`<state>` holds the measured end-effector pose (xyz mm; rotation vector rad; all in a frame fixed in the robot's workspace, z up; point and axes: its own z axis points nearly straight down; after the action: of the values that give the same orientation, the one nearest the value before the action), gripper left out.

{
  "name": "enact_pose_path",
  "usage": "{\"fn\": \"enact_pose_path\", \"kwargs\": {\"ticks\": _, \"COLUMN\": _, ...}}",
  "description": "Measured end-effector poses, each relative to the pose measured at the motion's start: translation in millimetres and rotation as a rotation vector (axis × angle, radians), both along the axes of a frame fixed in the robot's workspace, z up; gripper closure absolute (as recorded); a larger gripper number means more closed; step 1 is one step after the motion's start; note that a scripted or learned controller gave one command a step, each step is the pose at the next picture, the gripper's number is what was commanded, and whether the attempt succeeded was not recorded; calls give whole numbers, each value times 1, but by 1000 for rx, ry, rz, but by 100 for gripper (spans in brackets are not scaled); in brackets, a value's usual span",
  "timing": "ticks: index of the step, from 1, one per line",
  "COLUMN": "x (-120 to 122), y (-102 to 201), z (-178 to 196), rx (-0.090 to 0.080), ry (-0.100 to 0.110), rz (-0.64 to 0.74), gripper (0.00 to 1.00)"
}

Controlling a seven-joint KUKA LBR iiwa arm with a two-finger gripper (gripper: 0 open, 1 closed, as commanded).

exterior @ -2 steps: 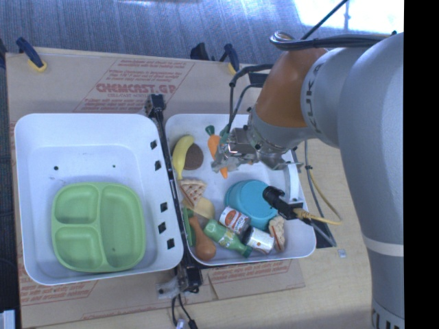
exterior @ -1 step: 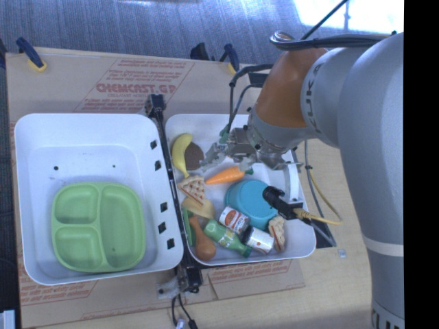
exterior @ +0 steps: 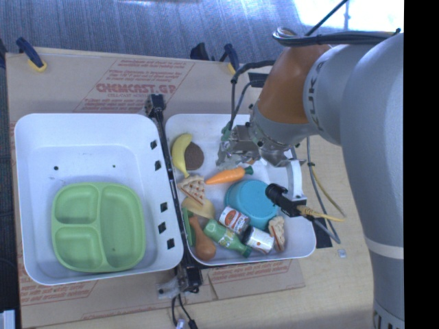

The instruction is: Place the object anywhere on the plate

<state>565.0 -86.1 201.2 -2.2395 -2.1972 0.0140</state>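
Orange and slim, the toy carrot (exterior: 226, 176) is lying in the right-hand bin (exterior: 206, 125), near the middle of the frame. Its long axis is running nearly level across the picture, tilted slightly up toward the right; the pointed tip is facing left and the green leafy end is facing right. The gripper (exterior: 235, 151) is hovering just above and beside that leafy end, and whether it has anything in its grasp, I cannot tell from here.

The grey arm (exterior: 357, 101) is sweeping in from the right of the frame, its orange band (exterior: 291, 81) bent over the bin's upper right part, with the wrist angled down and to the left.

Just below the carrot a blue bowl (exterior: 250, 201) is sitting. To the carrot's left a yellow banana (exterior: 180, 153) is standing nearly upright in the picture, with a brown round piece (exterior: 195, 156) beside it. A waffle-like piece (exterior: 193, 188) is lying lower left of the carrot, and a green bottle (exterior: 223, 237) and small cans (exterior: 236, 219) are crowding the bin's lower part.

In the left-hand bin (exterior: 41, 136), well apart from the carrot, the green divided plate (exterior: 99, 228) is resting at the lower left of the frame.
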Motion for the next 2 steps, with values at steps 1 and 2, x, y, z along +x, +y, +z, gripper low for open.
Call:
{"fn": "enact_pose_path", "kwargs": {"ticks": 1, "x": -9, "y": 66, "z": -10, "rx": 4, "ry": 3, "rz": -138, "gripper": 100}}
{"fn": "enact_pose_path", "kwargs": {"ticks": 2, "x": -8, "y": 66, "z": 0, "rx": 4, "ry": 9, "rz": -130, "gripper": 100}}
